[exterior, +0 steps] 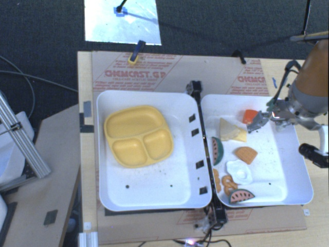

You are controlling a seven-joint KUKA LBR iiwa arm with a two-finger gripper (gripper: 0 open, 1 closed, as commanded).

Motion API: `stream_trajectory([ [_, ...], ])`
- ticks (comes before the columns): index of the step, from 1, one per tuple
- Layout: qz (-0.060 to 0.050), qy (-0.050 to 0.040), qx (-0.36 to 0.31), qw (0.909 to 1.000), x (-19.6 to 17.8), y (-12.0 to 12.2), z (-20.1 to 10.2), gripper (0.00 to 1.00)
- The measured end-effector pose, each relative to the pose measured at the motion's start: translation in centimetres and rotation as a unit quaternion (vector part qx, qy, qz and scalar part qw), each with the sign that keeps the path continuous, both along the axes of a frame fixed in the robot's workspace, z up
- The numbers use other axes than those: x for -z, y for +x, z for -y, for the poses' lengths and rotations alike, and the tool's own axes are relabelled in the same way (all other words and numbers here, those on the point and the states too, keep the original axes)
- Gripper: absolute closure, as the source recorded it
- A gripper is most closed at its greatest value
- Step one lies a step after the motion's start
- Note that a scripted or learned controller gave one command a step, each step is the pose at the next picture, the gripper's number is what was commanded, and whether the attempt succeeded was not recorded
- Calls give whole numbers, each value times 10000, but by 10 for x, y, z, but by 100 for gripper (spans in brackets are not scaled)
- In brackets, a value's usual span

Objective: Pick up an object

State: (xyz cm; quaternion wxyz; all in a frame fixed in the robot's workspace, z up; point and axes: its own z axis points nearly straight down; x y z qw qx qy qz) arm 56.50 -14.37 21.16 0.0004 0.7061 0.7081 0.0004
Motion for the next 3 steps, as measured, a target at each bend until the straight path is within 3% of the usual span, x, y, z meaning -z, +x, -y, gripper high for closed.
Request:
stream_trajectory([
  [1,-41,19,-16,10000,98,-33,-46,0],
  [2,34,24,-61,10000,23,-33,-145,0],
  [3,15,7,-25,10000,27,1,-178,0],
])
